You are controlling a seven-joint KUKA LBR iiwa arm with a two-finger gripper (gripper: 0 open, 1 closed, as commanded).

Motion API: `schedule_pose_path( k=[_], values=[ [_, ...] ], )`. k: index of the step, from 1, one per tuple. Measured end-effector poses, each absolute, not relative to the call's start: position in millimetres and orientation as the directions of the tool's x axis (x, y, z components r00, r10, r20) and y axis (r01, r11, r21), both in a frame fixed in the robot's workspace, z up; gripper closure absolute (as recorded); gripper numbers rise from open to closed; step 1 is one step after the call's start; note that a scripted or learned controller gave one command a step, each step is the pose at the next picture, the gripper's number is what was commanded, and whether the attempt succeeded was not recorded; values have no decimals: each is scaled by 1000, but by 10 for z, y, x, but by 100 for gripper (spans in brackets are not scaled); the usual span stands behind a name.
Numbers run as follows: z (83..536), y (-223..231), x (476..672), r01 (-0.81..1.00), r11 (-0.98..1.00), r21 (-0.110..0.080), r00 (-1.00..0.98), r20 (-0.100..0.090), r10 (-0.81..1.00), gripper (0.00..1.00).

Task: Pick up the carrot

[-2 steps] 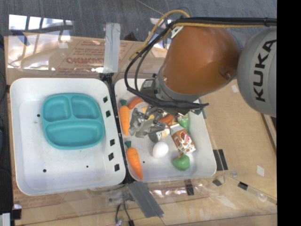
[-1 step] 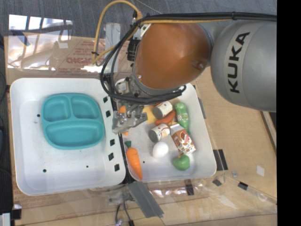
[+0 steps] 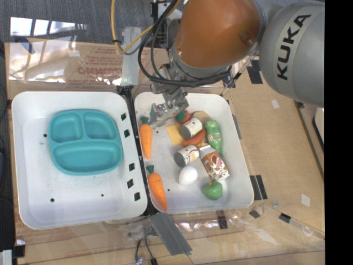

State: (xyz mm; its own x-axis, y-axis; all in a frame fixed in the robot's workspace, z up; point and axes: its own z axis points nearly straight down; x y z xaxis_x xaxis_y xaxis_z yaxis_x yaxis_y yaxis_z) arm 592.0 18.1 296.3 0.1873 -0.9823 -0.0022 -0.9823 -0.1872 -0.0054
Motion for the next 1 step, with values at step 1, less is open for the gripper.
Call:
schedule_pose_path(
  k=[1],
  values=[
    [2688,117,5170,-876,-483,1,483,-3,-876,100]
  ],
)
